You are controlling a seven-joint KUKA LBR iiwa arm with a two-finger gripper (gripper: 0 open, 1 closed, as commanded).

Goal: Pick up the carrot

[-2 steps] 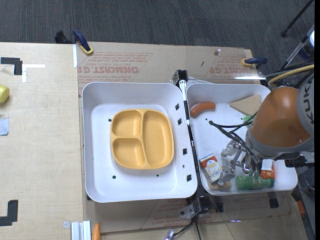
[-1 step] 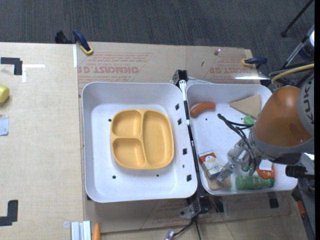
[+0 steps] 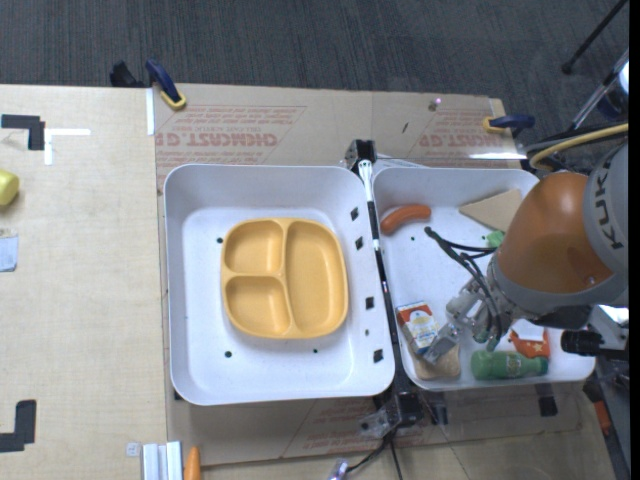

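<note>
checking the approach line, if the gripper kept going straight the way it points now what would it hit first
The gripper points down and toward the lower left of the right bin. Going straight on, it would likely first meet the brownish item near the bin's front edge, beside the red-and-white packet; depth is unclear.

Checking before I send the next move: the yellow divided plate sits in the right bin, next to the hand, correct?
Not quite. The camera view shows the yellow divided plate in the left bin, not the right one. The hand is over the right bin, low among the small items there.
</note>
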